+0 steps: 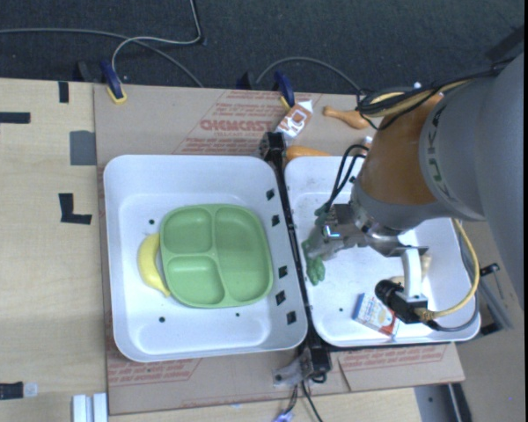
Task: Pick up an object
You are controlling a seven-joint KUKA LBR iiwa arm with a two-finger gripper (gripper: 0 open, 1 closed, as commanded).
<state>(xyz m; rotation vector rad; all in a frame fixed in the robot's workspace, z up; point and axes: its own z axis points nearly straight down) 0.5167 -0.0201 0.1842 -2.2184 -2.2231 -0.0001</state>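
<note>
Lighting: even and fairly bright, supplied from overhead. Shadows: soft and short, cast beneath the arm onto the right bin. Glare: the white bin walls are nearly washed out, most strongly in the left bin. Focus: mildly soft throughout; edges are slightly blurred and fine print is unreadable. Distortion: none is detected at the borders.

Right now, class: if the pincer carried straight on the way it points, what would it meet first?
Probably the green object lying just below the pincer near the right bin's left wall. Depth is hard to judge from this slanted view, so they may already touch.
</note>
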